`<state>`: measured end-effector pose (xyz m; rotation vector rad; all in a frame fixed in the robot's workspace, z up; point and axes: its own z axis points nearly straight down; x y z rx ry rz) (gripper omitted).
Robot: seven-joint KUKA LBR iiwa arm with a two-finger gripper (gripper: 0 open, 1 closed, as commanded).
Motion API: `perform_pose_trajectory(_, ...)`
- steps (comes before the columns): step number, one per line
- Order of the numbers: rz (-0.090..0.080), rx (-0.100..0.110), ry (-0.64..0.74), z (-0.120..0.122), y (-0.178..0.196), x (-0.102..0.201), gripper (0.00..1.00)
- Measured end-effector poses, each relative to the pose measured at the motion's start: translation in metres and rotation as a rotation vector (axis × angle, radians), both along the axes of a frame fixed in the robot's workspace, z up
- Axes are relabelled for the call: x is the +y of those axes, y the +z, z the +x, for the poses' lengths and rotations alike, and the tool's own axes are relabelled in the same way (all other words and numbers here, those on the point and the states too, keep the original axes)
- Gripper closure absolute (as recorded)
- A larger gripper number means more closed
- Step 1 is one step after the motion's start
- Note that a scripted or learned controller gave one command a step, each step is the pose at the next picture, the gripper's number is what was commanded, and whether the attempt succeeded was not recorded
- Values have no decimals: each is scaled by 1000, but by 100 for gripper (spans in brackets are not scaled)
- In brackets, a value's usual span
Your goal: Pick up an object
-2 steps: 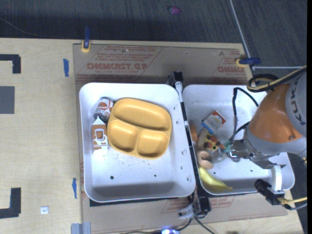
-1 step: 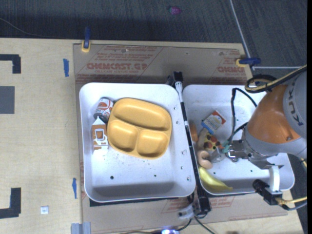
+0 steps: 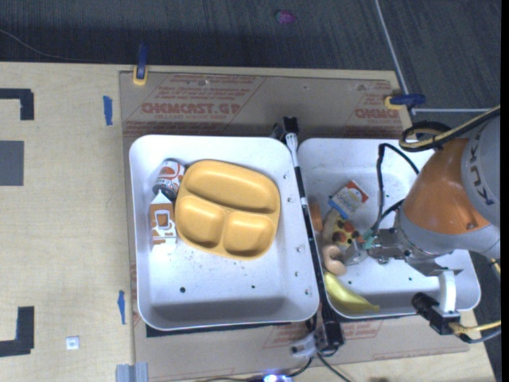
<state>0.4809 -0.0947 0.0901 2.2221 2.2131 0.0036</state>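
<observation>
My gripper (image 3: 355,247) reaches from the right down into the right bin (image 3: 465,293), among a small cluster of objects at its left side. Right under it lie a dark multicoloured item (image 3: 343,231) and a tan rounded piece (image 3: 333,259). A small packet with blue and orange print (image 3: 348,196) lies just behind them, and a yellow banana (image 3: 347,295) rests at the bin's front left corner. The wrist and arm cover the fingers.
The left bin (image 3: 223,293) holds a large yellow divided tray (image 3: 226,207), a small can (image 3: 168,178) and an orange-and-white carton (image 3: 161,222) along its left wall. Cables loop over the right bin's back. A black clamp (image 3: 289,130) sits between the bins.
</observation>
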Motion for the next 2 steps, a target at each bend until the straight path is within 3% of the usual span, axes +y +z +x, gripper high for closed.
perform_pose_trajectory(2,7,-4,8,2,0,-14,0)
